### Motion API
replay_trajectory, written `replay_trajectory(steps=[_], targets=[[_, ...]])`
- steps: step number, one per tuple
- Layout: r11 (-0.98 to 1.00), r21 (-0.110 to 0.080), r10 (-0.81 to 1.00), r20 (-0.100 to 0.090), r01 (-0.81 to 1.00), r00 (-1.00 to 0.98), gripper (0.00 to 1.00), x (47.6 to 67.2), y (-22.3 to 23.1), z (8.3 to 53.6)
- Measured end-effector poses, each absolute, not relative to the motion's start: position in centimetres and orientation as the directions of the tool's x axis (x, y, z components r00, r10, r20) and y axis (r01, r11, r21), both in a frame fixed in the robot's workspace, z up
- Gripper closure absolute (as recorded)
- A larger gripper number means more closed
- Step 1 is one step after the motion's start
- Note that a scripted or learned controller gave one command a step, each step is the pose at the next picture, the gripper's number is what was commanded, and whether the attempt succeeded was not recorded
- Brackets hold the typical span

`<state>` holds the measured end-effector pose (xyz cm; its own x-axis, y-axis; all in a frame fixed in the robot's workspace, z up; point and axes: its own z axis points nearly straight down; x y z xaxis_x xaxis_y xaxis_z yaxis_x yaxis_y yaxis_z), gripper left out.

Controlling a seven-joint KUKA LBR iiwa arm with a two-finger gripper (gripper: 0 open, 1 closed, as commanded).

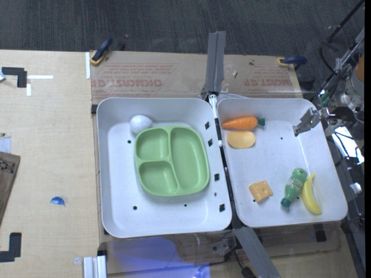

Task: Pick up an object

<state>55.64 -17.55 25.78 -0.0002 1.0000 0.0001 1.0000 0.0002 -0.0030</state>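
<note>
1. The gripper (304, 124) hangs over the right edge of the right bin (272, 210), near its far corner, with the grey arm coming in from the right of the view.
2. I cannot tell how the gripper is set; it is small and partly blurred here, and nothing shows between its tips.
3. The carrot (240, 122) lies to the left of the gripper, at about the same depth in the right bin, well apart from it.
4. Just below the carrot, touching or nearly touching it, sits a pale yellow potato-shaped piece (240, 139), also left of the gripper.
5. The cracker (260, 190), an orange square, lies nearer the camera than the gripper and somewhat to its left.
6. The green bottle (294, 186) lies almost straight toward the camera from the gripper, tilted on its side.
7. The banana (311, 195) rests just beside the bottle, on its right, by the bin's right wall.
8. Far to the gripper's left, in the left bin (116, 213), a green divided plate (172, 160) sits flat, with a white ball (140, 122) touching its far left corner.
</note>
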Motion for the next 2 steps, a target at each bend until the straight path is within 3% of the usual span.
replay_trajectory(steps=[1, 2], targets=[[-0.123, -0.003, 0.992, 0.0, 0.992, 0.123, 0.0, 50.1, -22.1, 14.7], [-0.184, -0.004, 0.983, 0.01, 0.983, 0.184, 0.0, 48.0, -21.1, 9.1]])
